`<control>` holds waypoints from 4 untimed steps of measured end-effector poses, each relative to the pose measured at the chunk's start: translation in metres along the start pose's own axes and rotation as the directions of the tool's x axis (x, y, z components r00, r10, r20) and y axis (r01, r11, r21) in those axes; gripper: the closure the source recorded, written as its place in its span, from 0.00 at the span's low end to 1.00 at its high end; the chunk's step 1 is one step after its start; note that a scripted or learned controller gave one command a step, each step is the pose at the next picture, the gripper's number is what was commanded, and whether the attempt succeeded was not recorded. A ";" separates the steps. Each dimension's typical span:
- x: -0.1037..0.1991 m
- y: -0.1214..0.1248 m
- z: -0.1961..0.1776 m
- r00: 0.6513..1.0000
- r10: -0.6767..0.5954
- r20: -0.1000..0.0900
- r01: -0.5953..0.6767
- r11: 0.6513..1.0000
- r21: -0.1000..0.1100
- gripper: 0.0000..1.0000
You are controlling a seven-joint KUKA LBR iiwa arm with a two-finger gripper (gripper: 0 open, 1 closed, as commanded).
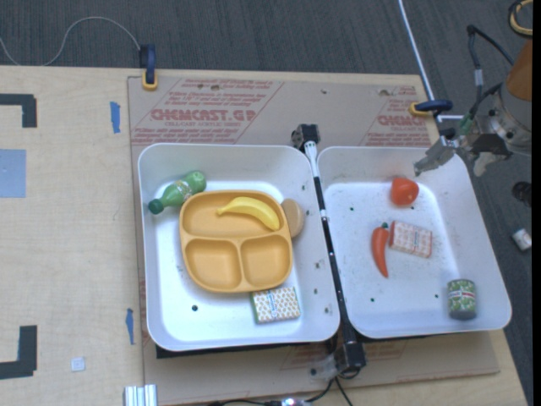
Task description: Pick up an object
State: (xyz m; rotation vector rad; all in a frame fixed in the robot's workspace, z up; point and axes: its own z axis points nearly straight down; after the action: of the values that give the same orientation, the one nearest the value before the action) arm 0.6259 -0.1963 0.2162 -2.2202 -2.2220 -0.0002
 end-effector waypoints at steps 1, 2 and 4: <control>-0.004 -0.044 0.113 1.000 -0.008 -0.017 0.008 1.000 -0.001 0.00; 0.034 -0.105 0.129 1.000 0.001 0.002 -0.001 1.000 -0.006 0.00; 0.087 -0.141 0.115 1.000 0.008 0.020 -0.008 1.000 -0.026 1.00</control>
State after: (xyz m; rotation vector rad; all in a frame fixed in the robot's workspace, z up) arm 0.4849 -0.1097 0.1013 -2.2519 -2.2355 -0.0065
